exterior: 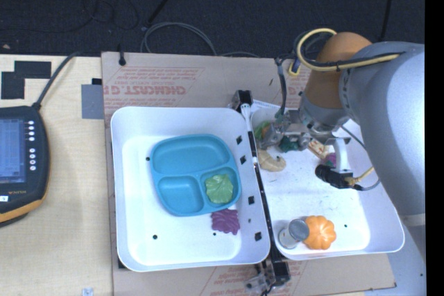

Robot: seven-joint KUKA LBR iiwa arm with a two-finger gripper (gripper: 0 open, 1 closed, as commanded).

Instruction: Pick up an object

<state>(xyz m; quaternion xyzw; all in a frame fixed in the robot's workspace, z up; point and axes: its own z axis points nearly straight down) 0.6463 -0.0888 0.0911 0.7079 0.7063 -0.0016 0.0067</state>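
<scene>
Nearest the camera, an orange pumpkin-shaped toy (320, 232) and a small metal can (297, 231) sit touching in the right bin (378, 236), by its front wall. In the left bin (132, 225), a purple leaf (225, 221) lies just beside a blue divided tray (187, 177) holding a green leaf (220, 188). Farther back, the hand (286, 136) hangs low over a cluttered far corner, above a tan piece (270, 163); whether it is spread or pinching cannot be told. Packed objects there could cause a slipped or double grab, or a knock against the divider.
</scene>
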